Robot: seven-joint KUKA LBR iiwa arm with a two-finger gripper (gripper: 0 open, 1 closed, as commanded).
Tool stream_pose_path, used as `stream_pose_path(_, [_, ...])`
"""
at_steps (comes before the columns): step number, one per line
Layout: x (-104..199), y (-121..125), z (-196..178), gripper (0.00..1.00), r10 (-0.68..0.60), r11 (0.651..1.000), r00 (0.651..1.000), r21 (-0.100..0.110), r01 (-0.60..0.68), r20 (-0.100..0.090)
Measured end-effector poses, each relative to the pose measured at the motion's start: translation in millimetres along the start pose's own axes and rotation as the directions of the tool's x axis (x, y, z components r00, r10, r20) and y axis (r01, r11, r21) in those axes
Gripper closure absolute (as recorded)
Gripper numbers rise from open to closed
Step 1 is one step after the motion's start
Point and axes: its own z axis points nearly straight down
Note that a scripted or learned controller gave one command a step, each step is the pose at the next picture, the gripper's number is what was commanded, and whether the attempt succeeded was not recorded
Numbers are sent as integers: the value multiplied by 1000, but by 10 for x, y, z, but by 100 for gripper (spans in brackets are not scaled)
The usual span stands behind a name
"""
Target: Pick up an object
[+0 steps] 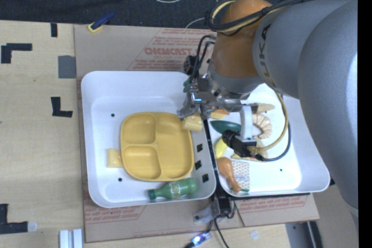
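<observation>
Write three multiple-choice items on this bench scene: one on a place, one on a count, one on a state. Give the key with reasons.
1. Where does the yellow tray lie?
A. left bin
B. right bin
C. on the cardboard

2. How many compartments does the tray have?
A. one
B. three
C. six

3. How is the green bottle placed?
A. standing upright
B. lying on its side
C. resting on top of the tray

Key:
1 A, the tray sits inside the left bin.
2 B, three hollows show in it: one large and two smaller.
3 B, the bottle lies flat on the bin floor by the near wall, next to the tray.
</observation>
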Motion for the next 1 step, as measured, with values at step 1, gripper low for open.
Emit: stream_pose_path(1, [-85,-38,12,100,1,1000,1000,-1,-1,0])
